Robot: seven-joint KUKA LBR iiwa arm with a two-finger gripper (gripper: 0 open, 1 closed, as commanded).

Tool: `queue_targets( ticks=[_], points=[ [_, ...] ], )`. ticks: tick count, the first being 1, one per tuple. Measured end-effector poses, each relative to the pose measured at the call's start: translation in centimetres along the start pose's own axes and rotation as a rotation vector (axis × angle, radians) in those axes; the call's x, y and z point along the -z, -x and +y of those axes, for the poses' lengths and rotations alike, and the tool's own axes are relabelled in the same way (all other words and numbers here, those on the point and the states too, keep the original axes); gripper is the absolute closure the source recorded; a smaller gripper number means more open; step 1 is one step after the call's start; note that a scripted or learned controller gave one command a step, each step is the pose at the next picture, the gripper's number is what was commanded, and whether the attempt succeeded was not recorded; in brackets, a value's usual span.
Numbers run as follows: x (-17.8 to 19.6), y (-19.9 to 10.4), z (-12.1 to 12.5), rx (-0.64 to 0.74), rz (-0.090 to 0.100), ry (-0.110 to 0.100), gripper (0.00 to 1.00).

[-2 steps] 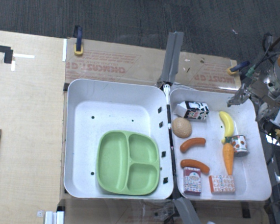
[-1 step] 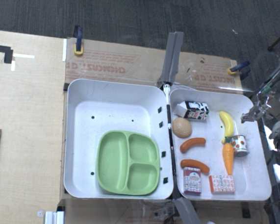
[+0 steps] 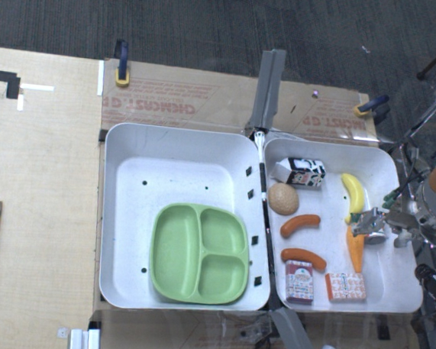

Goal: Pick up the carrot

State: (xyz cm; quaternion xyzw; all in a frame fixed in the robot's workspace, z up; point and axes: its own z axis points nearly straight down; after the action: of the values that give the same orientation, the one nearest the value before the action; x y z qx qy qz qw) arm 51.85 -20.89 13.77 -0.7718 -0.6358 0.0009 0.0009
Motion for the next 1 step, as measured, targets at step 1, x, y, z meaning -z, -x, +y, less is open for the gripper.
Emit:
queue_targets(
  ticks=[1],
  points=[
    [-4.7, -2.26, -2.39, 0.102, 0.001, 0.0, 0.0]
  ],
)
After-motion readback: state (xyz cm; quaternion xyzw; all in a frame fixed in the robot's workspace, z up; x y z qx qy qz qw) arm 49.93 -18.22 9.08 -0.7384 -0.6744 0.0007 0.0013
